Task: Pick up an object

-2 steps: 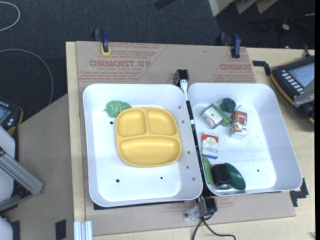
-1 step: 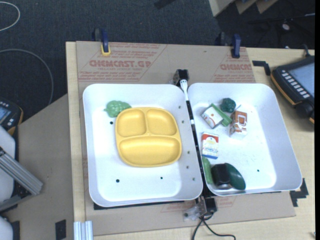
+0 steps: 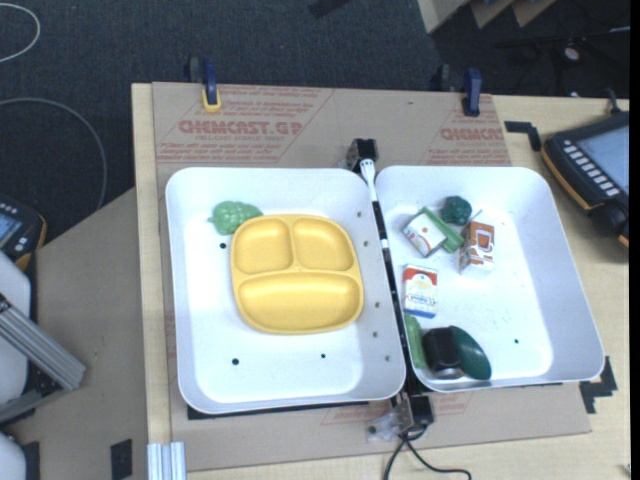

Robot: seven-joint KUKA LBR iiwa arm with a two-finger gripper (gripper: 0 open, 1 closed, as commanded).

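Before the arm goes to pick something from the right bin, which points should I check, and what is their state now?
1. Objects present in the right bin: ok; it holds several small items.
2. White and blue carton has free space around it: ok; it lies apart from its neighbours.
3. White and red carton is free: not ok; a green piece lies against it.
4. Dark green object is away from the wall: not ok; it sits in the bin's near corner.
5. Yellow divided plate stays out of the way: ok; it rests in the left bin.
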